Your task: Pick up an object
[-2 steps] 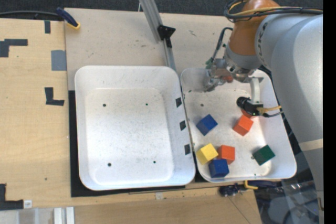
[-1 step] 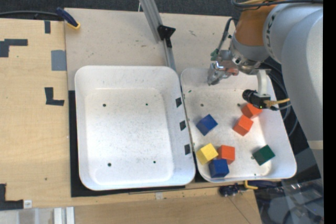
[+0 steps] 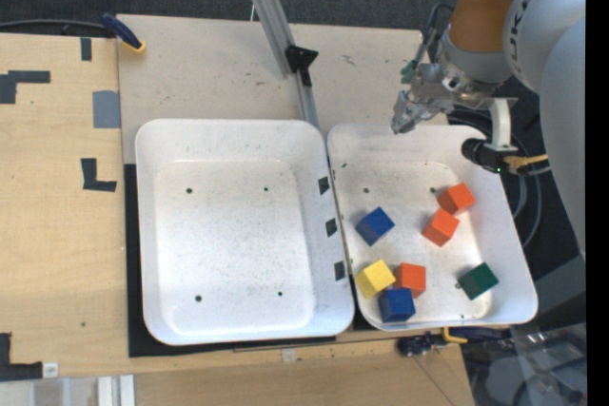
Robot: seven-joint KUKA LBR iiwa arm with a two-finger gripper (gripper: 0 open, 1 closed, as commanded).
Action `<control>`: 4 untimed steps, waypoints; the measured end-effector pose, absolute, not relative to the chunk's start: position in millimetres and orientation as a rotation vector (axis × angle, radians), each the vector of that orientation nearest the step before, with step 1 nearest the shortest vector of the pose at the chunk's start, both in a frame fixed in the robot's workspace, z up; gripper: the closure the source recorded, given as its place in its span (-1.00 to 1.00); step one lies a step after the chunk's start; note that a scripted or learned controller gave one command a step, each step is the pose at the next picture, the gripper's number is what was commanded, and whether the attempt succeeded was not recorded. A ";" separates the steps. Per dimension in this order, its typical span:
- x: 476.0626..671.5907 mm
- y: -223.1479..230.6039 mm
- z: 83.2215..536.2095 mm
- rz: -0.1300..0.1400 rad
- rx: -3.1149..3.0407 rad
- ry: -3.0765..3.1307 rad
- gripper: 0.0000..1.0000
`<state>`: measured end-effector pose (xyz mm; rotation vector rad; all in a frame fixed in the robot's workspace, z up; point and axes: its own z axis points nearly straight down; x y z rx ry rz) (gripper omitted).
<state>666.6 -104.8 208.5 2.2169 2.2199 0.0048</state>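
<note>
My gripper (image 3: 407,120) hangs over the far edge of the right bin (image 3: 400,144), with nothing visible between its fingers. Below it in that bin lie several small blocks. A blue block (image 3: 376,225) sits near the middle. Two orange blocks (image 3: 457,198) (image 3: 441,227) lie to the right. At the near side a yellow block (image 3: 376,278), an orange block (image 3: 411,278) and a second blue block (image 3: 397,303) cluster together. A green block (image 3: 479,280) rests at the near right.
The left bin (image 3: 152,204) stands beside the right one, their rims touching. A slanted metal pole (image 3: 271,0) crosses the bench behind the bins. Cables (image 3: 504,157) run along the right bin's far right corner.
</note>
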 end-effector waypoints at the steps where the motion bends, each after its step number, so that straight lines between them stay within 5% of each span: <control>1: 675.7 -109.6 258.3 0.005 2.216 2.221 1.00; 4: 658.1 63.4 245.2 0.001 2.214 2.231 1.00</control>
